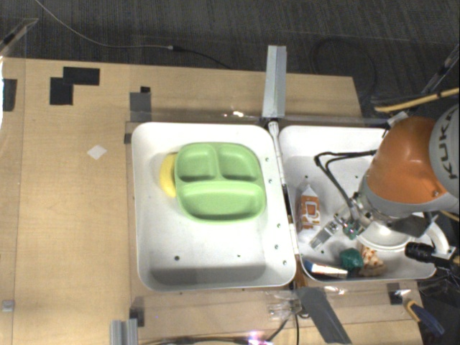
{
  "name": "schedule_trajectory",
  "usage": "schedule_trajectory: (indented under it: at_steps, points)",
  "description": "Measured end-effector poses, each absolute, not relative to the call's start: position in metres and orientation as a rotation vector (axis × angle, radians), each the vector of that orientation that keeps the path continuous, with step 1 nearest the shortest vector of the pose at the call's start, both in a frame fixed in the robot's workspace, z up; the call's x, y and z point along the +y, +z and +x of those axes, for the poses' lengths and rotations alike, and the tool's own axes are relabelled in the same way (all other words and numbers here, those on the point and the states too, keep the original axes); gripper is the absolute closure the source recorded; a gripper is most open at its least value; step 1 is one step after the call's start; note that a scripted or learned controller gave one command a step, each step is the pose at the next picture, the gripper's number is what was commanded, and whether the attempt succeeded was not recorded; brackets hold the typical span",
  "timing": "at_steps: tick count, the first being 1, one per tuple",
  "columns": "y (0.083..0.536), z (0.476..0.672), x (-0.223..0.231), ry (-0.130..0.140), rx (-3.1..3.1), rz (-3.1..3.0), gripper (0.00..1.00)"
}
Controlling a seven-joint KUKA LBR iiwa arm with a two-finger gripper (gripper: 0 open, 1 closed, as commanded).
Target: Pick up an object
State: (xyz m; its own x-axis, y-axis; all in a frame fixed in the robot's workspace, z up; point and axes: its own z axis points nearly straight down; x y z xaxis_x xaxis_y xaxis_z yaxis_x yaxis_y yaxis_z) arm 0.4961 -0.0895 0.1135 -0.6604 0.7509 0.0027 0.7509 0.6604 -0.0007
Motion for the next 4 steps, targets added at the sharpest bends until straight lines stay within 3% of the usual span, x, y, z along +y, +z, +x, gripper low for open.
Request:
schedule_trajectory:
  at_steps: [1, 2, 3, 4]
  points:
    - [0.093, 0.619, -0.098, -0.017, -2.671, -1.687, 0.0]
    - [0.246, 0.597, -0.088, -0.006, -2.662, -1.683, 0.0]
    - [0.127, 0.62, -0.088, -0.003, -2.673, -1.659, 0.0]
    - [0.184, 0.621, -0.122, -0.004, -2.774, -1.493, 0.0]
